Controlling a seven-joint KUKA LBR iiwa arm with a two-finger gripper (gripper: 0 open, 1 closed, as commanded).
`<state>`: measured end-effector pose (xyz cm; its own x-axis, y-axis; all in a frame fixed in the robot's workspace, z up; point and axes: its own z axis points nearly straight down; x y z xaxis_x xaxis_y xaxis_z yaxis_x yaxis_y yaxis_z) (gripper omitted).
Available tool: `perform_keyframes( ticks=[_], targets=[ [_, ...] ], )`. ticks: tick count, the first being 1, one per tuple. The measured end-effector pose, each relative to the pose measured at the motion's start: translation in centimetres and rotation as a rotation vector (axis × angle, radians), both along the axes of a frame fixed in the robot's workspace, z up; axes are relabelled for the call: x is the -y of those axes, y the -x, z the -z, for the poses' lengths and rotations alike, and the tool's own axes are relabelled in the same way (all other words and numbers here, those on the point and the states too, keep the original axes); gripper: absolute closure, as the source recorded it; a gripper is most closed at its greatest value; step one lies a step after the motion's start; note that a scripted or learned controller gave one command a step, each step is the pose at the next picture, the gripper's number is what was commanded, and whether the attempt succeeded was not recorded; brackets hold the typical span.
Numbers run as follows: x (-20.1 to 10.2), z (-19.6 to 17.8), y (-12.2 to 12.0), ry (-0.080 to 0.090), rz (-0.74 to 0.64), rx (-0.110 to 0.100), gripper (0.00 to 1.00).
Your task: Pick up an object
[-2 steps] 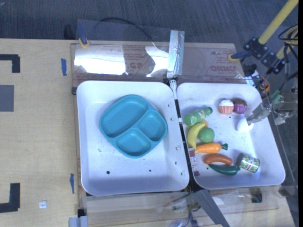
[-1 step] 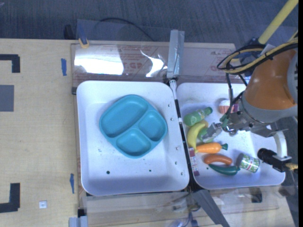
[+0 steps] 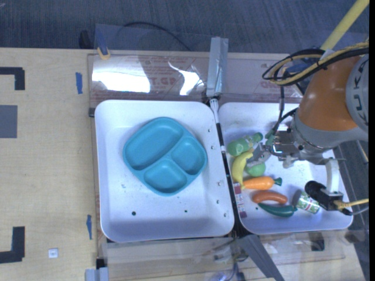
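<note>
A: Nearest us, what's there?
B: Bare front rim of the right white bin [image 3: 293, 227]. The end effector [image 3: 262, 153] hovers low over the yellow plastic banana [image 3: 238, 165], likely lining up a grasp; banana just below-left. Whether it's spread, I cannot tell.

Free room and obstacles, referred to the divider [image 3: 221, 157] between the two bins. Left of the divider, a blue sectioned plate [image 3: 165, 155] occupies the middle of the left bin [image 3: 111, 215]; bare floor rings it on all sides. Just right of the divider, a green item [image 3: 241, 145], banana [image 3: 239, 166], carrot [image 3: 261, 183], sausage [image 3: 269, 197] and dark green pepper [image 3: 280, 210] crowd together. The gripper [image 3: 265, 151] and arm [image 3: 328, 107] overhang the right bin's [image 3: 246, 113] far side; bare floor lies at its upper corner beside the divider.
</note>
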<state>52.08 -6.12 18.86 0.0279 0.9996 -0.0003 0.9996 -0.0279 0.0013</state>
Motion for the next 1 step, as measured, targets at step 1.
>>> perform_keyframes(
  ticks=[1],
  targets=[
    [4.19,10.11,-2.09,0.0,-0.208,0.004,0.0]
  ],
)
